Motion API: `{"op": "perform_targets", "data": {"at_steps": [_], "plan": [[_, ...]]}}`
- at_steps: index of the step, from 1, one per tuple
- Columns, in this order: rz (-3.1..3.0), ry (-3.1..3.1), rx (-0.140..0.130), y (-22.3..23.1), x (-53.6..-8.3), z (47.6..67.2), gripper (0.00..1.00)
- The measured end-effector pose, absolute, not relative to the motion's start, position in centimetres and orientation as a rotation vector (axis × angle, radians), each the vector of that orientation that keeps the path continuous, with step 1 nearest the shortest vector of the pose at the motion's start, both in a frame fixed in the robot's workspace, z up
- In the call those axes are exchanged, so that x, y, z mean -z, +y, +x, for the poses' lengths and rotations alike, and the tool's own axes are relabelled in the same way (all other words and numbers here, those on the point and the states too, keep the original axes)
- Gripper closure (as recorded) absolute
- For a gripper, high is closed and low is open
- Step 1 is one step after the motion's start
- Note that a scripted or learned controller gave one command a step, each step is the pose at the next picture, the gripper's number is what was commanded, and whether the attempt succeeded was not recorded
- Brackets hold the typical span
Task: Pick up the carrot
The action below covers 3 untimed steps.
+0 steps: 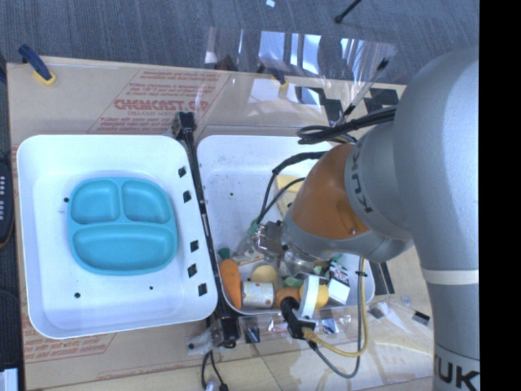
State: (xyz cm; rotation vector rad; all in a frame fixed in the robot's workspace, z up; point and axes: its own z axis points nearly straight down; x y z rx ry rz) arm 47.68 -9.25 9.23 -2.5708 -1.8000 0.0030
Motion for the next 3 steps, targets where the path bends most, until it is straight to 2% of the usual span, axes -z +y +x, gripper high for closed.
{"op": "perform_targets", "data": {"at_steps": [1,2,3], "plan": [[-2.554,-1.811,-0.016,-9.27,-10.03,47.58,1.00],[-2.558,-1.809,-0.017,-9.39,-10.05,47.56,0.00],[-2.544,-1.818,-0.027,-9.31,-10.93,47.54,1.00]]}}
